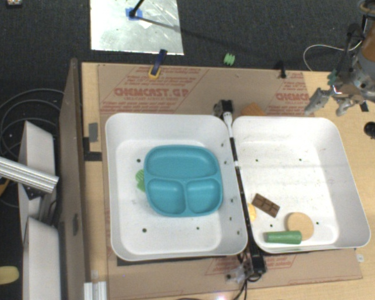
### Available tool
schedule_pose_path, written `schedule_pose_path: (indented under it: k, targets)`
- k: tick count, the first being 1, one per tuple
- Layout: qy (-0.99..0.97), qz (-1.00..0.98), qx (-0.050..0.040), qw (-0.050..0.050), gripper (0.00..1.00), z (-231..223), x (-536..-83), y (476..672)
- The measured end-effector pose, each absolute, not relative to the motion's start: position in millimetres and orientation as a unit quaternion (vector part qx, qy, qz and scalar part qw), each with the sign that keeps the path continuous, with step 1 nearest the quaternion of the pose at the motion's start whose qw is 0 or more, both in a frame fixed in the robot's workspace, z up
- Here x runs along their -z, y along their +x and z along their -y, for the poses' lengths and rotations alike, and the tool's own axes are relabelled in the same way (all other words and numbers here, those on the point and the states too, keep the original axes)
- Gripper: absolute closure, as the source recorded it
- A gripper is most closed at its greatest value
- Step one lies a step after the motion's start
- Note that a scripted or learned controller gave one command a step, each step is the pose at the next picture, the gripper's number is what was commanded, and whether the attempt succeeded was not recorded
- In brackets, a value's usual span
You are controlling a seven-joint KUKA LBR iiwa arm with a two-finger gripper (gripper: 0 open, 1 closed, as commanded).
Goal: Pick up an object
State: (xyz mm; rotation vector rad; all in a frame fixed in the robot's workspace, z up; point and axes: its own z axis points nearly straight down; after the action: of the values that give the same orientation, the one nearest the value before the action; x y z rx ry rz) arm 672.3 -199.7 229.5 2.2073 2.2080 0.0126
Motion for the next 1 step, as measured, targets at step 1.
schedule_pose_path:
  k: [1]
  targets:
    - [0.706, -0.709, 0.0022, -0.004, 0.00, 185.9, -79.8, 665.5]
